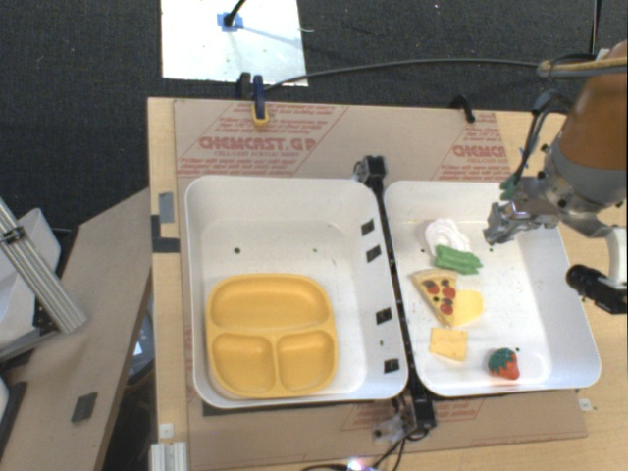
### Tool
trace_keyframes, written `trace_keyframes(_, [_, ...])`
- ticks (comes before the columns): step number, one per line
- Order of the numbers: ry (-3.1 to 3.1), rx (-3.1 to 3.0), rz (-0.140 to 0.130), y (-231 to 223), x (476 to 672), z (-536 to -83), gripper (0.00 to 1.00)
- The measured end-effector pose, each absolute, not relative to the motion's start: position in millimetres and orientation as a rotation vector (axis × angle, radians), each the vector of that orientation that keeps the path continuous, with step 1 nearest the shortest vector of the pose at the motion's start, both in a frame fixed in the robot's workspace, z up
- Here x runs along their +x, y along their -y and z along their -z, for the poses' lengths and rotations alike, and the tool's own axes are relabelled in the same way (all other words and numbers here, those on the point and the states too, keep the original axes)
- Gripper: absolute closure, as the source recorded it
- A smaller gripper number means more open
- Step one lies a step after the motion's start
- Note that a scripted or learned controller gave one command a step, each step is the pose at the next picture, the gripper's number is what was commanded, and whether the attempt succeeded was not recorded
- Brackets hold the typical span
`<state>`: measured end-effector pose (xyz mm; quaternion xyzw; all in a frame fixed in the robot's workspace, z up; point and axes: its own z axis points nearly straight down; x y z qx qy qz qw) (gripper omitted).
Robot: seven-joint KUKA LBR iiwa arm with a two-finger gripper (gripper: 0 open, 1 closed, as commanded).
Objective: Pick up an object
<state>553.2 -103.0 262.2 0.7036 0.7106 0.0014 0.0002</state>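
Note:
The right bin [559, 292] holds several toy foods. A white lump [446, 232] lies at the back, with a green pod [457, 259] just in front of it. A pizza slice [435, 290] rests beside a yellow wedge [470, 307]. Closer to the front lie a pale yellow square [449, 344] and a strawberry [504, 363]. My gripper [497, 228] hangs over the back of the right bin, just right of the white lump and the green pod. Nothing shows in its grasp.
The left bin [285, 204] holds a yellow divided tray [273, 334] at its front. A black divider with clips [385, 263] runs between the bins. The arm's orange and grey wrist [594, 135] fills the upper right, and a black part [597, 287] sticks over the right bin's rim.

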Motion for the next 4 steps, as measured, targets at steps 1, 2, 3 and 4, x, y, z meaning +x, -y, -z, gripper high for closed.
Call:
trace_keyframes(1, [-2.233,2.210,-0.004,47.9,561.2,-246.2,1.00])
trace_keyframes(2, [-2.232,2.211,-0.004,3.3,556.3,-239.3,1.00])
trace_keyframes(3, [-2.234,2.211,-0.002,-51.9,558.6,-223.8,1.00])
trace_keyframes(4, [-2.235,2.210,-0.004,-107.9,549.8,-228.4,1.00])
